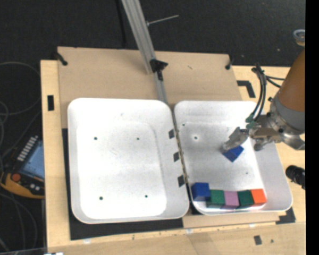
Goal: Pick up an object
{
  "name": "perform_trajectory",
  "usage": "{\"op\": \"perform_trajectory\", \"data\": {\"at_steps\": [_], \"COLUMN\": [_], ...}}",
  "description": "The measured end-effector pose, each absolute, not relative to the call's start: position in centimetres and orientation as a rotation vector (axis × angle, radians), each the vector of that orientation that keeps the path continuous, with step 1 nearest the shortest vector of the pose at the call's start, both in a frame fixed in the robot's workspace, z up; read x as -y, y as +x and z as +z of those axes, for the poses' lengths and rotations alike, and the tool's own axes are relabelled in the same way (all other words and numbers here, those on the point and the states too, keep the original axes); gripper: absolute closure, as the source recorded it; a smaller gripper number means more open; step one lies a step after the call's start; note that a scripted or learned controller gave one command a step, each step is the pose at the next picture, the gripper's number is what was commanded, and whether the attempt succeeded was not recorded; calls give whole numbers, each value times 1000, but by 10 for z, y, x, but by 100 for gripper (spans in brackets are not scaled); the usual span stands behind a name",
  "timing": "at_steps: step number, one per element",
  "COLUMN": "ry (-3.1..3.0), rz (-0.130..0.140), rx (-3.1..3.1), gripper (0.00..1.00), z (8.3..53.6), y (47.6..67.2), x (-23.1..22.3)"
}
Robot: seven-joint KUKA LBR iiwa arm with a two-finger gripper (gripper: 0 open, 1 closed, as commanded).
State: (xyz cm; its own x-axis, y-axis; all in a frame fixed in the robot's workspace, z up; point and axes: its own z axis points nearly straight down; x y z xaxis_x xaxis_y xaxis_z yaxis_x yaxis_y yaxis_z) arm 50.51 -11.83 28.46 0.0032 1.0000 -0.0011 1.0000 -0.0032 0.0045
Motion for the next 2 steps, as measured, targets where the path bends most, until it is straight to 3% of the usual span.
{"op": "perform_trajectory", "data": {"at_steps": [1, 2], "ry": [2217, 2218], "rz": [-2, -2], "rx": [-2226, -2225], "gripper": [0, 0], "z": [247, 220], "y": [541, 539], "x": [95, 84]}}
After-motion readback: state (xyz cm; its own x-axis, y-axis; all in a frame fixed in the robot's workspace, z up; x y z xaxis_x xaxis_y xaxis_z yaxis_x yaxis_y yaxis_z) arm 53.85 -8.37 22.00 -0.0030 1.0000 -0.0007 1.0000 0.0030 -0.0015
